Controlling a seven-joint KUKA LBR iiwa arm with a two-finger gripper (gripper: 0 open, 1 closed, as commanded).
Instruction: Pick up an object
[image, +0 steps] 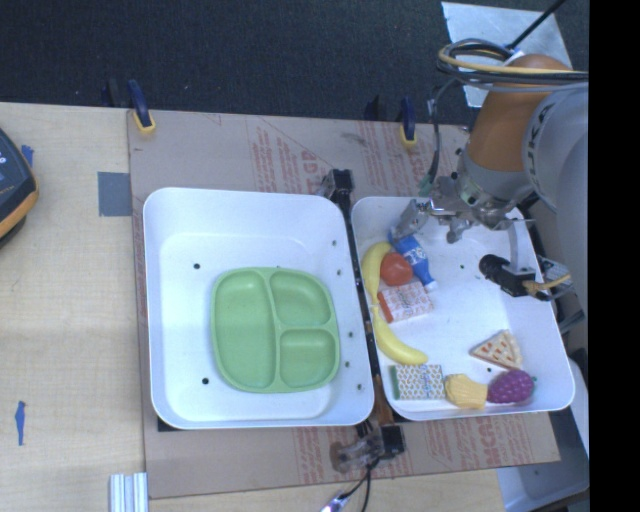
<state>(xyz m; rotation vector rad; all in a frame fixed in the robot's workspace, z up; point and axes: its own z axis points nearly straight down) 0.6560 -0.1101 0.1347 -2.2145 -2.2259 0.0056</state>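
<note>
The left bin (160, 300) holds a green divided plate (273, 328), lying flat near its middle with its three compartments facing up.

Just beside it, across a narrow gap, sits the right bin (520, 320), and this one carries the loose items. Along its left wall lies a banana (383, 318), curved and running from the upper part of the bin down toward the middle. A red tomato (396, 268) rests against the banana's upper end, and a blue bottle (413, 260) lies tilted just beside the tomato, touching it. Below them sits a small red and white packet (405, 301), also against the banana. Near the front wall there is a row: a green patterned box (417, 381), a yellow lumpy piece (465, 390) touching it, then a bunch of purple grapes (510, 385). A toast-coloured wedge (497, 349) (it looks like a sandwich or pizza slice) lies just above the grapes.

The gripper (436, 215) hangs over the bin's upper part, close above the blue bottle, with its two fingers spread apart and nothing between them. The grey arm with its orange band (510, 125) rises behind it to the right.
</note>
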